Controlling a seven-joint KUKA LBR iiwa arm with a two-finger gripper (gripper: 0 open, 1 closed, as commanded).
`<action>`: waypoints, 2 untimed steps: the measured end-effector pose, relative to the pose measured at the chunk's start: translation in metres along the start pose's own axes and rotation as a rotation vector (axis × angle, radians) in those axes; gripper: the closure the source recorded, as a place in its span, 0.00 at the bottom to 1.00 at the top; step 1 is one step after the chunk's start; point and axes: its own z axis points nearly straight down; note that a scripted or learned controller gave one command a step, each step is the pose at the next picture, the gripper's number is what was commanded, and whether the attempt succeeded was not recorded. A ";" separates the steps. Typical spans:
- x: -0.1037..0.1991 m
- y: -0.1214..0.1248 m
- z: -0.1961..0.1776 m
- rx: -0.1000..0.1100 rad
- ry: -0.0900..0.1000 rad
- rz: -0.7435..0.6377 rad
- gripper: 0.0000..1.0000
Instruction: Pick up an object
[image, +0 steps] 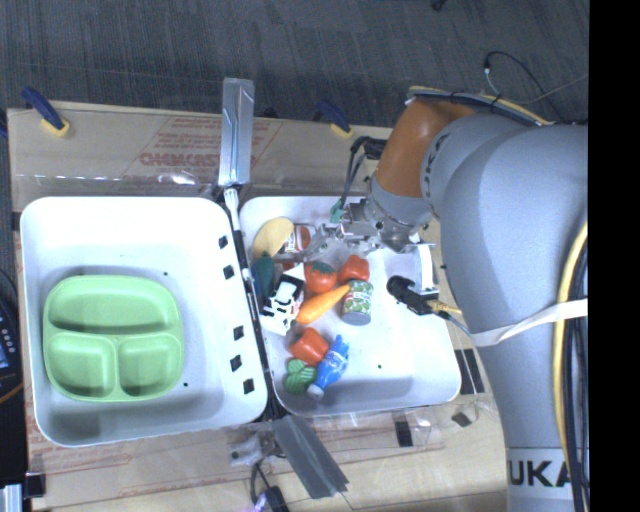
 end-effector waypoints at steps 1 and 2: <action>-0.005 -0.015 -0.004 -0.021 -0.003 -0.211 0.00; -0.029 -0.089 -0.002 -0.023 -0.004 -0.202 0.00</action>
